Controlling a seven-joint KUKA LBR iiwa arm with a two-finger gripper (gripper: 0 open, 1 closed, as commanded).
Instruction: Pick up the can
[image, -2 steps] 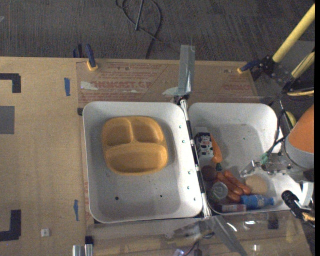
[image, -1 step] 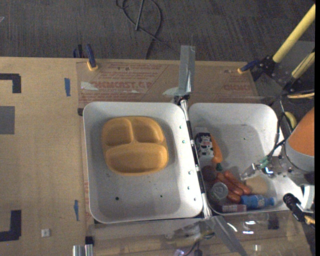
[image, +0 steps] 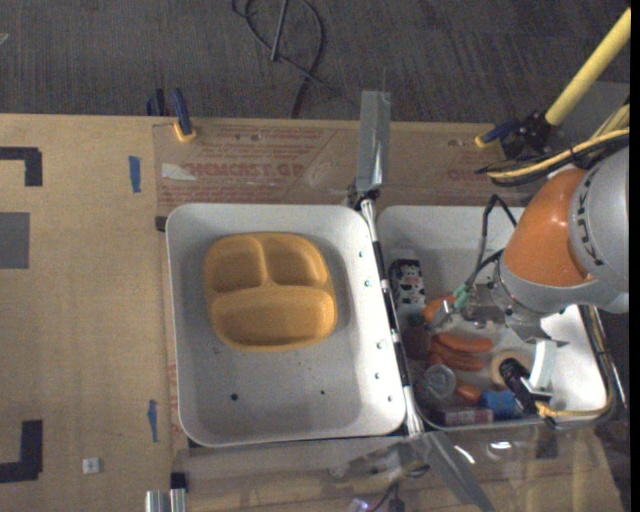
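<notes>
At the 7 o'clock corner of the right bin (image: 440, 235) sits the can (image: 438, 383), showing a round, dull grey metal top, with an orange item (image: 462, 350) at its 1 o'clock and, farther that way, the gripper (image: 470, 312), spread or pressed together I cannot tell.

You could have read very little here. The brown cardboard sheet (image: 250, 165) on the tabletop, just beyond the far edge of the left bin, carried one line of faded red capitals, too washed out to spell with certainty. On the arm (image: 585, 215) at the right, dark letters ran beside the orange band, and only "KU" was legible. The can (image: 405, 283) in the right bin wore a black-and-white label whose print was too small to read.
</notes>
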